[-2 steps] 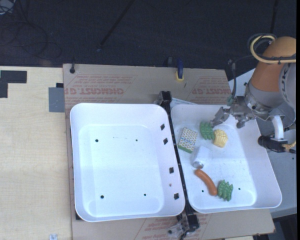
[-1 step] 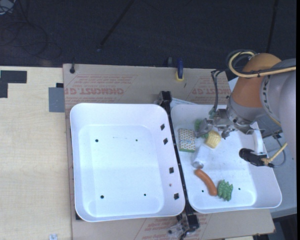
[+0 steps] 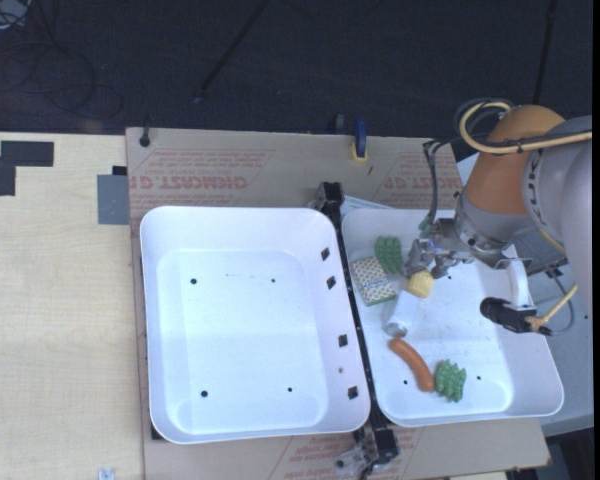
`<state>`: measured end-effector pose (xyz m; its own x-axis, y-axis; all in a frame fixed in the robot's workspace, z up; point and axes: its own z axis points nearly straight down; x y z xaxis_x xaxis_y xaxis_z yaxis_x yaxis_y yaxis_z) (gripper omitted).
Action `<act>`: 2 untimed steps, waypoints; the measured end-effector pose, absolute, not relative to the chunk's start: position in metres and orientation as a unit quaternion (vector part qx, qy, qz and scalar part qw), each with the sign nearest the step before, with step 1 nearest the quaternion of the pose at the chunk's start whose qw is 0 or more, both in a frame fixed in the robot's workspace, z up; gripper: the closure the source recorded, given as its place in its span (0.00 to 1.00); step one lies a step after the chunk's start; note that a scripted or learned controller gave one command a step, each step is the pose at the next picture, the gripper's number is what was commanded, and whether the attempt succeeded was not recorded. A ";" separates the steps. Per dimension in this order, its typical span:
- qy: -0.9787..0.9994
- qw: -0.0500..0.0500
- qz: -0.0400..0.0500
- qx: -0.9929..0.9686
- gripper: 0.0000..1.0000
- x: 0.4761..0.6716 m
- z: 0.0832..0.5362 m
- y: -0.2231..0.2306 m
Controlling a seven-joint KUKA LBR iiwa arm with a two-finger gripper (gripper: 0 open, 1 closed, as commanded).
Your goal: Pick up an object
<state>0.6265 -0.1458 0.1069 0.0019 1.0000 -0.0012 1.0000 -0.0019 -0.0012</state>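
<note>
My gripper (image 3: 427,264) is low in the right bin (image 3: 520,393), just above the yellow piece (image 3: 419,286); grip state: cannot tell. Nothing visibly lifted; I judge the pick pending, carrot (image 3: 412,362) nearer the front.

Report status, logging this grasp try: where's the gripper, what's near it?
Gripper low over right bin, grasp unconfirmed. Yellow piece just below it. Green block and patterned pad close alongside.

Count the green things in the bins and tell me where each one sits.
2. One green piece lies near the far side of the right bin, beside the gripper. The other green piece sits near the front, next to the orange carrot. The arm may hide more.
</note>
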 end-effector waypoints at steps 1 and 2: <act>-0.709 0.001 -0.001 -0.705 1.00 0.610 0.192 -0.064; -0.710 -0.001 -0.002 -0.705 1.00 0.631 0.250 -0.001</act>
<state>0.6305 -0.0010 0.2496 -0.0071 1.0000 0.0017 1.0000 0.0071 0.0040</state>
